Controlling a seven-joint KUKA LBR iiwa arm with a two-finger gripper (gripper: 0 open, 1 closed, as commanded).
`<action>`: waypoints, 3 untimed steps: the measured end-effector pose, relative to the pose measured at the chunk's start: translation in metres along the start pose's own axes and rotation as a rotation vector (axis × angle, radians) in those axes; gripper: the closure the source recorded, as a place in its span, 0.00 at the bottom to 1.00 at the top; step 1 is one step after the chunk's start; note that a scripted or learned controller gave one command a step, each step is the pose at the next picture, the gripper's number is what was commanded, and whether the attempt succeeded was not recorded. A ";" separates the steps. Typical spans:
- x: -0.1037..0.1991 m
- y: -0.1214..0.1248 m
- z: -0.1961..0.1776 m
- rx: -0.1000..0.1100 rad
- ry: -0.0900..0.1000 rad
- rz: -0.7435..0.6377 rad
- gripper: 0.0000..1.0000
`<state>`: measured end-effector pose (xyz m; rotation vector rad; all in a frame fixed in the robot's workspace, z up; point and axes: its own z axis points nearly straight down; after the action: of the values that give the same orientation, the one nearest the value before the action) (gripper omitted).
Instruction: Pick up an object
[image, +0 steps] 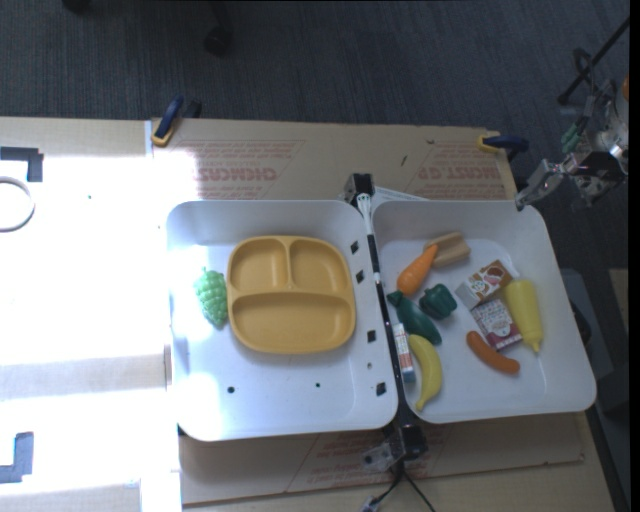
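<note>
So this looks like the very start of the pick: nothing is lifted, everything is lying in the bins. The gripper (590, 160) sits way up at the upper right of the frame, off past the corner of the right white bin (560, 390), well apart from all the toys. It's small and cluttered-looking from this angle, so I honestly can't tell how its jaws stand, and I see nothing in them.

The candidates are all in the right bin, right-centre of the frame: an orange plastic carrot (417, 268) touching a tan bread-roll-looking piece (450, 248), a dark green toy pepper (436, 300), a yellow plastic banana (427, 368) near the divider, a small red and white carton (485, 282), a second little red packet (496, 324) just below it, a yellow corn-like piece (525, 312) and an orange-red toy sausage (494, 354).

The left white bin (200, 400) has a yellow sectioned plastic plate (291, 294) with a green bunch of toy grapes (211, 297) just beside its left edge.

My guess for the next move: swing left and down over the right bin and commit to one item. The sausage or banana look easiest, since they have some free space around them.
</note>
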<state>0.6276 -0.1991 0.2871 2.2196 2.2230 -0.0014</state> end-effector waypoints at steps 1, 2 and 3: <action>0.015 -0.063 0.117 0.000 0.000 0.003 0.00; -0.005 -0.085 0.177 -0.018 -0.009 -0.148 0.00; -0.006 -0.083 0.166 -0.022 -0.011 -0.145 1.00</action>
<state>0.5444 -0.2049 0.1207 2.0375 2.3604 0.0100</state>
